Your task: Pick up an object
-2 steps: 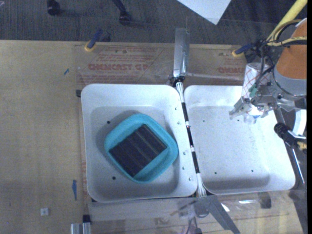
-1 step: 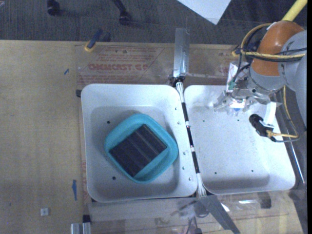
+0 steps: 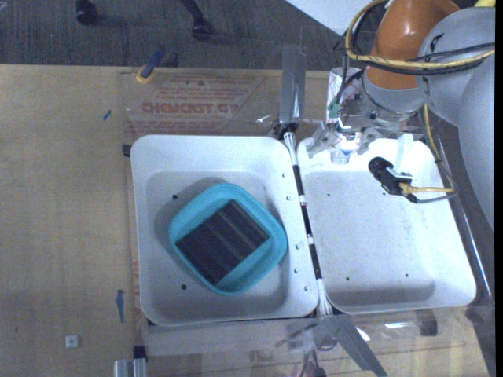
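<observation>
A teal square dish (image 3: 227, 236) with a dark ribbed inside lies tilted in the middle of the left bin (image 3: 149, 163). My gripper (image 3: 341, 146) hangs over the far left corner of the right bin (image 3: 440, 289), well to the right of the dish and beyond it. It is small and partly hidden under the orange-banded wrist (image 3: 409, 22). I see nothing held in it.
A black connector on a yellow cable (image 3: 387, 176) dangles from the arm over the right bin's far side. A ridge with a cable (image 3: 305, 218) divides the two bins. A metal post (image 3: 291, 85) stands behind the divider. The wooden bench (image 3: 63, 210) spreads to the left.
</observation>
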Motion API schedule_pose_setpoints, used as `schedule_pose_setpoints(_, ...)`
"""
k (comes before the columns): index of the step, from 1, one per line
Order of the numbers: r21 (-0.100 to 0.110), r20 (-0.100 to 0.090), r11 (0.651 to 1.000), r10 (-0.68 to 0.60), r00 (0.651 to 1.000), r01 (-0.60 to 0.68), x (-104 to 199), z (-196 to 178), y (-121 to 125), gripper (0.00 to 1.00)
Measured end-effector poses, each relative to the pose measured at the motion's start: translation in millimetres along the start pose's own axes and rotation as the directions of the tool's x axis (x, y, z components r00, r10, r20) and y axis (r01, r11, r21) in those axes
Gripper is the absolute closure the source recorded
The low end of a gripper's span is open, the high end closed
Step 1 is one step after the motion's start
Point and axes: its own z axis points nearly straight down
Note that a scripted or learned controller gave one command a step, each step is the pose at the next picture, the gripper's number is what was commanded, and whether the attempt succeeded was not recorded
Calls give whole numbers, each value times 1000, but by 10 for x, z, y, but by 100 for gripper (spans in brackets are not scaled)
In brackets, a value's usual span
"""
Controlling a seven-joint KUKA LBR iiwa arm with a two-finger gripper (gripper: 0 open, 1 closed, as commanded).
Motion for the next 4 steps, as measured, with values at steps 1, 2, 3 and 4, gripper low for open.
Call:
schedule_pose_setpoints(1,-2,2,1000,-2,1000,2,6,-99,8,100)
schedule_pose_setpoints(2,4,0,995,104,995,-104,271,5,12,100)
schedule_pose_setpoints(3,2,1,995,103,995,-103,270,-93,19,100)
schedule_pose_setpoints(4,0,2,994,-108,994,108,543,-1373,38,100)
